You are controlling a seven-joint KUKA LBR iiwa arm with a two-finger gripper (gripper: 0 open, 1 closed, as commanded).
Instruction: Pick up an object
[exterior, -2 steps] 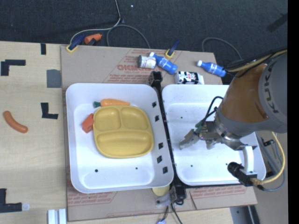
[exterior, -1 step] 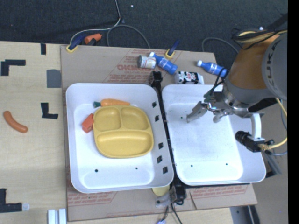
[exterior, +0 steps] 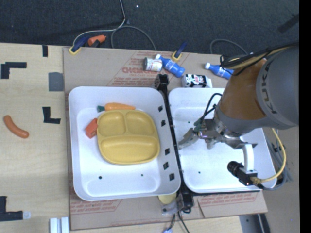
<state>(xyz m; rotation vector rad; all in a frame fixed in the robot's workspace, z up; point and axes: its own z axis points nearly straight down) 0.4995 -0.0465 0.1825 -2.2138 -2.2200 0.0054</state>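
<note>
A yellow divided plate (exterior: 129, 136) lies in the left bin (exterior: 121, 188). Along the plate's far edge rests an orange carrot (exterior: 119, 107) with a small green piece (exterior: 100, 108) at its left end. A red-orange piece (exterior: 91, 127) pokes out from under the plate's left side. My gripper (exterior: 192, 135) hangs low over the right bin (exterior: 194, 93), close to that bin's left wall. The grey and orange arm covers much of this bin, and a small green bit (exterior: 198, 125) shows at the gripper. No object is visibly held.
Behind the bins, on the cardboard, lie a white bottle (exterior: 154, 63), a blue bottle (exterior: 174, 67), another small bottle (exterior: 218, 71) and a black-and-white box (exterior: 197, 80). An orange sausage shape (exterior: 15, 126) lies far left on the bench. A black divider (exterior: 167, 125) separates the bins.
</note>
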